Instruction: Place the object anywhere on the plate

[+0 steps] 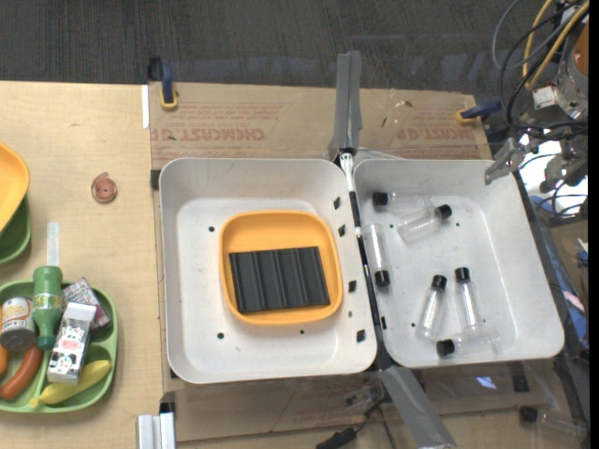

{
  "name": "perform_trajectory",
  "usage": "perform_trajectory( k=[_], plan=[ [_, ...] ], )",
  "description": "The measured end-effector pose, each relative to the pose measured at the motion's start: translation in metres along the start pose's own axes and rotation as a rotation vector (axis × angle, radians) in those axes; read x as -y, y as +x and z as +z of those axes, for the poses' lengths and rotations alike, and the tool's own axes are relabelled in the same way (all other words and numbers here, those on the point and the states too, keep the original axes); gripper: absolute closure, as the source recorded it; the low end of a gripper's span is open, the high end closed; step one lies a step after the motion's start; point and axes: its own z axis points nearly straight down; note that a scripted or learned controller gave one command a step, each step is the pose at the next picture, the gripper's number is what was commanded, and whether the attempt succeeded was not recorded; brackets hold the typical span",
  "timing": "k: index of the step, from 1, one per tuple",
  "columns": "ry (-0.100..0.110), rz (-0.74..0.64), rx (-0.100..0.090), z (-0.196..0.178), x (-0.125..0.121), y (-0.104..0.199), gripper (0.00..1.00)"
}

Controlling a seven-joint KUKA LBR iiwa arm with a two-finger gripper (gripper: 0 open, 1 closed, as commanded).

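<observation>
The plate — orange, with a dark ribbed slab on it — sits in the left bin. To its right, across the divider, the right bin holds clear vials with black caps, scattered and apart from the plate. The gripper hangs over that bin's far right corner — I cannot tell how its jaws stand.

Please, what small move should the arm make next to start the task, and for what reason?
Probably the gripper, now at the upper right corner of the right bin, should move down and leftward over one clear vial, for example the upright-lying vial near the bin's lower middle. The vials lie in the right bin, and the orange plate in the left bin bears only a dark ridged insert.
</observation>
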Motion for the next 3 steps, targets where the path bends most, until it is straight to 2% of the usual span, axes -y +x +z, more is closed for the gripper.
perform_trajectory(
  k=[1, 2, 3],
  plan=[
    [-0.002, -0.333, 0.001, -0.005, 0.000, 0.000, 0.00],
    [-0.004, -0.673, 0.003, 0.003, -0.003, -0.017, 0.00],
    [-0.005, -0.896, 0.003, 0.024, -0.002, -0.007, 0.00]
  ],
)
